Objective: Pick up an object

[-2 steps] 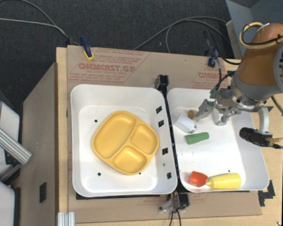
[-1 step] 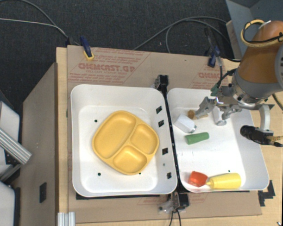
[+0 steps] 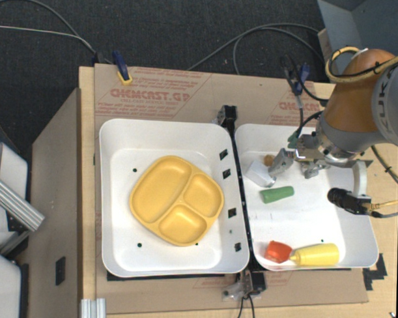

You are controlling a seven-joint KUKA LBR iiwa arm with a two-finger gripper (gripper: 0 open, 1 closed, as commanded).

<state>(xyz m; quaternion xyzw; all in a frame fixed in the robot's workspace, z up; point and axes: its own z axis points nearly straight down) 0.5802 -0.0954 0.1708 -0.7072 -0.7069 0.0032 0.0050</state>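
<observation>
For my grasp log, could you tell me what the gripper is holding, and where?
Nothing visibly: the gripper hovers above the green block and the grey piece.

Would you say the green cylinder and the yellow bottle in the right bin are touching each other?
Apart. The camera view shows bare white bin floor between the green cylinder and the yellow bottle, which lies nearer the front wall of the right bin.
</observation>
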